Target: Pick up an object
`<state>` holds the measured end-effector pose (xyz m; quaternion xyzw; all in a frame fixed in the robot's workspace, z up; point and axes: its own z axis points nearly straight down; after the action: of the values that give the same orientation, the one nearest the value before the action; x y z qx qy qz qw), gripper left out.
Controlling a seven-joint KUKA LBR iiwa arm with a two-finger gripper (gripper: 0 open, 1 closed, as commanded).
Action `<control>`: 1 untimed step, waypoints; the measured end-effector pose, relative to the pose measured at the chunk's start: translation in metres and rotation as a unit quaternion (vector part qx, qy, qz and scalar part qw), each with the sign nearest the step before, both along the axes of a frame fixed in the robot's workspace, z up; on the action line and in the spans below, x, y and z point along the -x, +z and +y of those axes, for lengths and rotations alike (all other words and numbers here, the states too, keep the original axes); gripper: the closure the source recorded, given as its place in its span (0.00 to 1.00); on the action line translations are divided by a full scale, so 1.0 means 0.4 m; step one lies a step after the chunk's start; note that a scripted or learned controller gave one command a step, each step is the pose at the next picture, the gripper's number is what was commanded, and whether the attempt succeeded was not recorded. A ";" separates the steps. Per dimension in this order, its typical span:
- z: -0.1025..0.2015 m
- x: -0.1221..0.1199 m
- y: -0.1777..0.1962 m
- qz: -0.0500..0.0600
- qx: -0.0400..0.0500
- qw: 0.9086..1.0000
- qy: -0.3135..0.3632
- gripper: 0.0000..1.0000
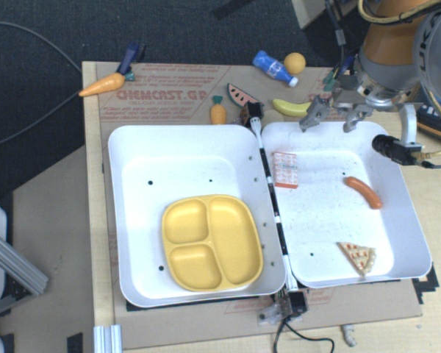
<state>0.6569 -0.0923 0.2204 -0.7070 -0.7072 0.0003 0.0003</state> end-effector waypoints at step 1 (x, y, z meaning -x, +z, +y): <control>-0.244 -0.023 -0.086 -0.001 0.001 1.000 -0.001 0.00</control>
<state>0.6662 -0.1900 0.1860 -0.7075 -0.7067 0.0004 -0.0013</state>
